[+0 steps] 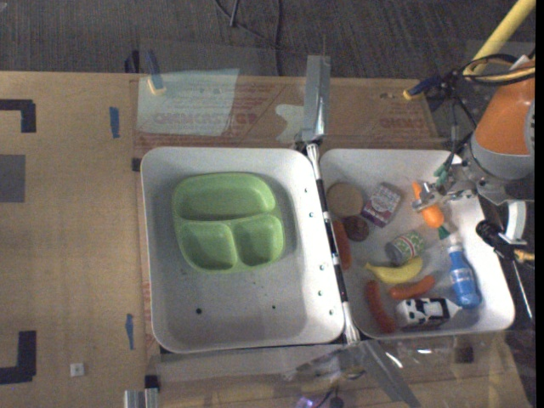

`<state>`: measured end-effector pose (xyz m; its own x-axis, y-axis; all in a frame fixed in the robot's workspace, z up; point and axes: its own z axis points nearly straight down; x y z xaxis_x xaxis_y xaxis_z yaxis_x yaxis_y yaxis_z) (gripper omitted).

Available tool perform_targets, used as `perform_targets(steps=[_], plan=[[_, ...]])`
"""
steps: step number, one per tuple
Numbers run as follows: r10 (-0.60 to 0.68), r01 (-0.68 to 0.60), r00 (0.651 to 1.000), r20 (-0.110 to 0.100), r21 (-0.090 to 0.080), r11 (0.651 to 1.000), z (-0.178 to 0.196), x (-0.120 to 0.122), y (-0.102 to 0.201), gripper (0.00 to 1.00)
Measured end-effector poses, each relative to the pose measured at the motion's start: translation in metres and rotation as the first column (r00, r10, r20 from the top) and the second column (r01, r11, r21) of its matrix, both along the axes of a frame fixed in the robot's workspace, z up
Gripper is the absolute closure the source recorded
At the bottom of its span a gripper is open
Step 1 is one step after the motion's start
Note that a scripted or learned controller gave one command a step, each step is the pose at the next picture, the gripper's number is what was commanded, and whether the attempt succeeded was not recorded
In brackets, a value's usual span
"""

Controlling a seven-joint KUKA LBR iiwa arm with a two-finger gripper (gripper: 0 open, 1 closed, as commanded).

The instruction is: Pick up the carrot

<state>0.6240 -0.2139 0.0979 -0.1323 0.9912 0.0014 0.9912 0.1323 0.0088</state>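
The carrot [433, 217] is a small bright orange piece with a bit of green at its lower end. It lies in the right bin [501, 313], near the bin's upper right part. My gripper [432, 195] reaches in from the right and hangs right over the carrot's upper end, hiding part of it. Another bit of orange shows at the gripper's left tip. Whether the carrot is touched or gripped cannot be made out.
The right bin also holds a blue bottle [463, 277], a banana [396, 270], a green can [407, 246], a purple box [382, 203], a brown disc [345, 198], two red sausages [379, 305] and a black-and-white carton [422, 310]. A green divided plate [228, 221] sits in the left bin [161, 313].
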Motion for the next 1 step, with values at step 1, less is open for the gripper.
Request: perform_targets(steps=[1], plan=[[-0.08, 0.08, 0.997, -0.008, -0.003, 0.997, 0.0841, -0.0492, 0.0369, 1.0]])
